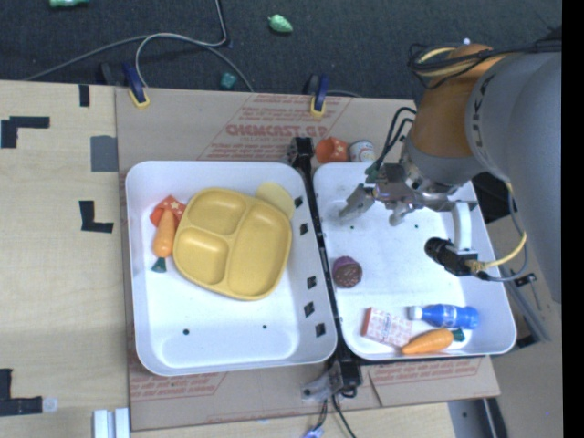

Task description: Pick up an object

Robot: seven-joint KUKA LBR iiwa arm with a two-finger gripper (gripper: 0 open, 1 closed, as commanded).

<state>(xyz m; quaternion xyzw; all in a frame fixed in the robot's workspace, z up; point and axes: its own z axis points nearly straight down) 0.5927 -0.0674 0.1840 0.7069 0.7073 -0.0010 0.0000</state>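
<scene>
Small dark-red ball point(347, 271) lies in the right bin point(493, 331), toward its left wall, nearest the gripper point(377, 204). It looks light, firm and apt to roll, so pinch across its middle. The arm reaches from the right, 2 fingers spread open, empty, above the bin's far part.

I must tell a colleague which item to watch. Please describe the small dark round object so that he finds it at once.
Look in the right bin, the one under the arm. Near its left wall, apart from everything else, lies the dark round object. It alone is maroon and ball-shaped; the blue bottle, carrot and packet cluster at the front edge.
</scene>
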